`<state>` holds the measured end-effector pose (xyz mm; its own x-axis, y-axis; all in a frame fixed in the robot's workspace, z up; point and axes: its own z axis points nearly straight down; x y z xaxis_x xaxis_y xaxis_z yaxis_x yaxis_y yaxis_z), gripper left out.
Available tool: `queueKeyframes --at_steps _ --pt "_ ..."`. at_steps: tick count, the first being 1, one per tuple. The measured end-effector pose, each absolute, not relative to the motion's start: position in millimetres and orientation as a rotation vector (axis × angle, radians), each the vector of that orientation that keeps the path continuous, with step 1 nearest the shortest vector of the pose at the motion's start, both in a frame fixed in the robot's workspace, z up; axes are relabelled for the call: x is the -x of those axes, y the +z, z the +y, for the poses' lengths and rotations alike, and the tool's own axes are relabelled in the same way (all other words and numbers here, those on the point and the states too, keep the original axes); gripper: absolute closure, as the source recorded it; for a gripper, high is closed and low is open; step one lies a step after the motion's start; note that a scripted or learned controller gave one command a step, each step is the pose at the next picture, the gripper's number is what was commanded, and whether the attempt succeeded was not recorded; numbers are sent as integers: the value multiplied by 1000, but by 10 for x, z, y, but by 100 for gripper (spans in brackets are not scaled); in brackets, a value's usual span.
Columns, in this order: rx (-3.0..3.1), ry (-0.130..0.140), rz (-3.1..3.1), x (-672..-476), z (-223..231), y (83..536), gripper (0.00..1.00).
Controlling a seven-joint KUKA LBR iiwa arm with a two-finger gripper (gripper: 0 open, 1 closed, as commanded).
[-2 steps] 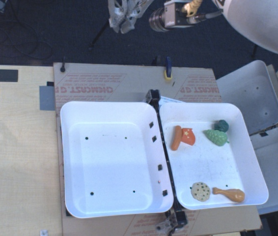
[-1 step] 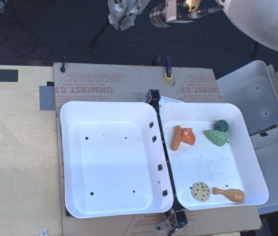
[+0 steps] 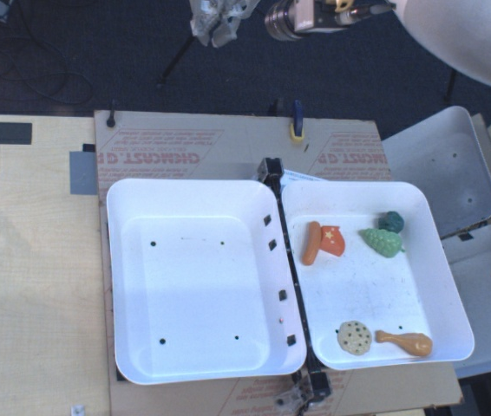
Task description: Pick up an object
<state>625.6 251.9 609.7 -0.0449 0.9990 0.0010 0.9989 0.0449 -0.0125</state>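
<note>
Currently, the candidate objects all lie in the right bin [image 3: 454,297]. An orange carrot-shaped piece [image 3: 312,243] rests near the bin's upper left, touching a red piece [image 3: 332,241] on its right. A light green leafy piece [image 3: 382,242] sits toward the upper right, just beside a darker teal piece [image 3: 391,222] above it. Along the lower edge lie a speckled round cookie [image 3: 354,337] and, just beside it, a tan drumstick-shaped piece [image 3: 406,342]. The left bin [image 3: 124,232] adjoins the right one along a clipped centre seam.

The gripper [image 3: 215,26] hangs at the top of the view, well apart from both bins and above the dark floor; its fingers point down and carry nothing, but whether they are spread or together cannot be told.

Judgement: the approach has not begun. The drumstick looks the soundest target: it is elongated, lies flat, and has free floor on both long sides. The arm should travel over the right bin, align the fingers across the narrow shaft, and descend vertically. The carrot and red piece touch, so a grasp there risks catching both or pushing one aside. The flat cookie offers little to clamp.
</note>
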Motion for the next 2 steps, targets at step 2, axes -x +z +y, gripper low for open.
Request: queueKeyframes --at_steps 2 --pt "2156 -8 -2280 -6259 2573 6279 100"
